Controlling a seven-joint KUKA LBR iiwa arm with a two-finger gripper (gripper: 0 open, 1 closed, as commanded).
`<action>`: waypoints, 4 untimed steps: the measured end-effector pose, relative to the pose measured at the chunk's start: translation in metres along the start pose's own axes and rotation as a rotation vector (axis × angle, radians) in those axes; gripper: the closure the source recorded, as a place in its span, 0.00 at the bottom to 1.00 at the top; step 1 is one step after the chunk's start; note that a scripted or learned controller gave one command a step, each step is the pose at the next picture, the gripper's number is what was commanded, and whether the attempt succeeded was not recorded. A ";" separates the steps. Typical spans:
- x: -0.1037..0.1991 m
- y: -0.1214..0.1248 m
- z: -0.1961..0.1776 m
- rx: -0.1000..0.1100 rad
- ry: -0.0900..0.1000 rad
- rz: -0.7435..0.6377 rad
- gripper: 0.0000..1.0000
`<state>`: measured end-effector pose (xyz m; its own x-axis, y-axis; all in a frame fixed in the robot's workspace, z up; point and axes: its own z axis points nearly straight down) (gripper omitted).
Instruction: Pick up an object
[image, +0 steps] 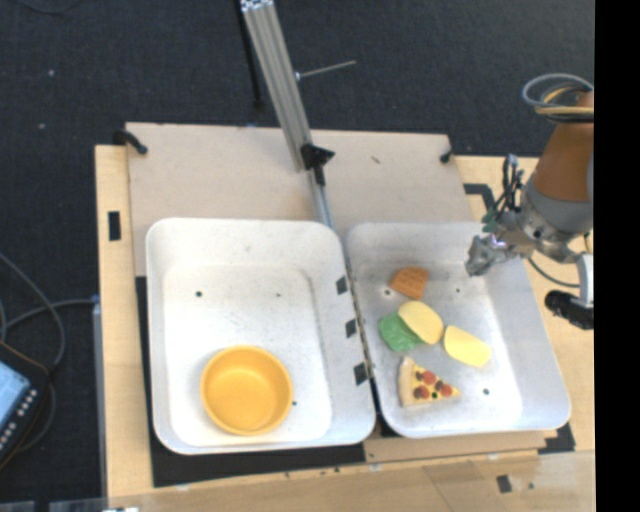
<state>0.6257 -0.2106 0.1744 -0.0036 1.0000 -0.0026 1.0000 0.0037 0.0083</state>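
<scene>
Camera view, wooden bench (115, 300) (dark carpet around), two white bins (170, 250), tool (482, 255) state unclear.

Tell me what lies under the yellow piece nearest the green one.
The upper yellow piece overlaps the green piece, covering its right edge. Whatever else lies beneath it is hidden; around them shows the right bin floor.

2 bins (170, 250), 1 bowl (246, 389), 5 toy foods (421, 322).

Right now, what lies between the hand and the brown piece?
Bare white floor of the right bin separates the hand from the brown piece, seen in the camera view.
</scene>
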 end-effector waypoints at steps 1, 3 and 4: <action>0.001 0.003 -0.066 -0.001 -0.001 0.000 1.00; 0.047 -0.012 -0.102 0.007 0.003 -0.002 1.00; 0.095 -0.030 -0.089 0.008 0.002 -0.002 1.00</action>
<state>0.5950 -0.1159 0.2624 -0.0053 1.0000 -0.0001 1.0000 0.0053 -0.0002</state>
